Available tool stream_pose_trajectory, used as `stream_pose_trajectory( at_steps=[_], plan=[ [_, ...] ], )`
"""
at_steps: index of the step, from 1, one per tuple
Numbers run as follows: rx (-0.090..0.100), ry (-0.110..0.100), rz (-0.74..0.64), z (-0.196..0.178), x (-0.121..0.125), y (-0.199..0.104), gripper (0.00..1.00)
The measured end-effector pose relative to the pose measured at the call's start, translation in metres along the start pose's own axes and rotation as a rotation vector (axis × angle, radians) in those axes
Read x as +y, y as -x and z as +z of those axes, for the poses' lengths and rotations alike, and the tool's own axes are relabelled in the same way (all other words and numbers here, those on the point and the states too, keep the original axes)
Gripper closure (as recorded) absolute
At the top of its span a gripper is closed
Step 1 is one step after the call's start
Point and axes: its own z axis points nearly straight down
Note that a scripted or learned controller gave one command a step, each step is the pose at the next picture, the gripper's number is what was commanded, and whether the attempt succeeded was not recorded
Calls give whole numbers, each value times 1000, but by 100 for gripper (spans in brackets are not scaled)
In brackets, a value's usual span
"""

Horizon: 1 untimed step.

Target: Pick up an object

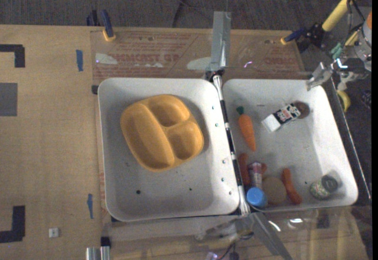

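A toy carrot (246,129) lies at the left side of the right bin (331,140), near a small milk carton (286,115). The gripper (319,75) hovers over that bin's far right corner; its state cannot be told.

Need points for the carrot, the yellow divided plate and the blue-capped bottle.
carrot (247,130): camera view, middle of its orange body.
yellow divided plate (143,130): camera view, its large compartment.
blue-capped bottle (256,197): camera view, on its blue cap.
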Motion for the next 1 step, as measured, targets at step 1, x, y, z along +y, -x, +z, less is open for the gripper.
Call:
stream_pose_trajectory(
  at_steps=[1],
  plan=[
    [2,18,-5,117,-8,-4,0]
  ],
)
